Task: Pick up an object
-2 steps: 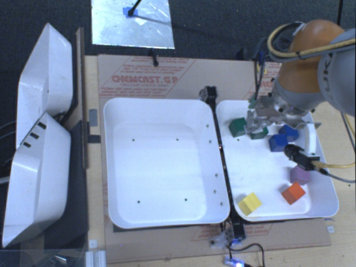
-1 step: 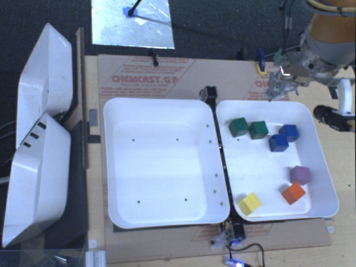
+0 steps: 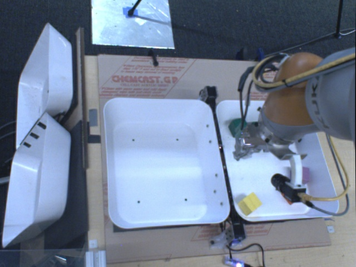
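My gripper point(image 3: 243, 148) hangs over the upper left part of the right bin point(image 3: 261, 189), its metal fingers pointing left. A green object point(image 3: 237, 126) lies just above the gripper, partly hidden by the wrist. Near the bin's front edge sits a yellow block point(image 3: 250, 203). A pink object point(image 3: 305, 174) peeks out on the right, behind the pale bracket. I see nothing between the fingers, and the view does not tell how they stand.
The left bin point(image 3: 161, 160) lies beside the right one, with a black divider point(image 3: 221, 149) between them. Two white bins point(image 3: 39, 138) lean stacked at the far left. A shiny metal sheet point(image 3: 132, 15) lies beyond the bench.
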Controlling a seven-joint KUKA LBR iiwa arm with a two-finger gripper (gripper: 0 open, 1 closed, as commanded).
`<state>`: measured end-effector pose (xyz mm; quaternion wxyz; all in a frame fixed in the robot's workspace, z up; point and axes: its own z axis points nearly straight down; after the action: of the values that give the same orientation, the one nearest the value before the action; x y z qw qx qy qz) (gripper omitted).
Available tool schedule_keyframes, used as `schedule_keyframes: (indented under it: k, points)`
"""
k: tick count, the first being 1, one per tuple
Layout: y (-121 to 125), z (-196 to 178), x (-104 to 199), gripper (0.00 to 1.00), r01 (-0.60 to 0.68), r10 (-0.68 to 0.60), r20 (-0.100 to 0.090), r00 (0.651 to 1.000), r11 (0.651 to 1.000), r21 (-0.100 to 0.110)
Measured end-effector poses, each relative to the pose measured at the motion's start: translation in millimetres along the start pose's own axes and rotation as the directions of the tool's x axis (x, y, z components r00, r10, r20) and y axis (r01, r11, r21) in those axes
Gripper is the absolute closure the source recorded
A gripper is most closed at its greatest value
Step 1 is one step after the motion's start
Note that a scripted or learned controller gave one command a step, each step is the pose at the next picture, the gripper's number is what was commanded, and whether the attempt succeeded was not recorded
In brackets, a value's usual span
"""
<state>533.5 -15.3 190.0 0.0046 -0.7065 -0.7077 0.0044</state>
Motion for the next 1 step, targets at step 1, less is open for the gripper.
schedule_keyframes:
  k: [1]
  points:
    - [2.5,-2.6,-108.5,1.0,-0.01,0.01,0.003,1.0,1.0,-0.013]
